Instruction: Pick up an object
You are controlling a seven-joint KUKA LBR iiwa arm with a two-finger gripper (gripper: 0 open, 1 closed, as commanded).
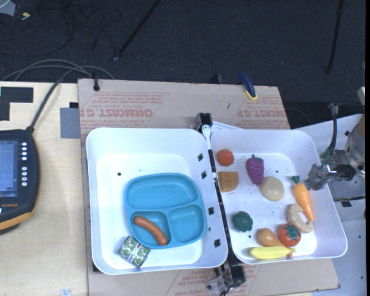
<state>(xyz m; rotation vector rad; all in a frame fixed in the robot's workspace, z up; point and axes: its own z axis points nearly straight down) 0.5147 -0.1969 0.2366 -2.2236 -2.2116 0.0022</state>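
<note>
The right bin [320,159] holds several toy foods: an orange ball [225,158], purple grapes [254,168], a bread piece [228,180], a beige round piece [272,189], a carrot [303,201], green broccoli [242,220], a red tomato [289,234] and a yellow banana [270,252]. My gripper [319,176] hangs at this bin's right rim, just above and to the right of the carrot's top end. Nothing shows in its grasp.
The left bin [105,165] bears a blue divided plate [165,196] with a sausage [150,229] in its front compartment. A green-and-white packet [134,250] lies at that bin's front. A teach pendant [6,177] sits on the bench at far left.
</note>
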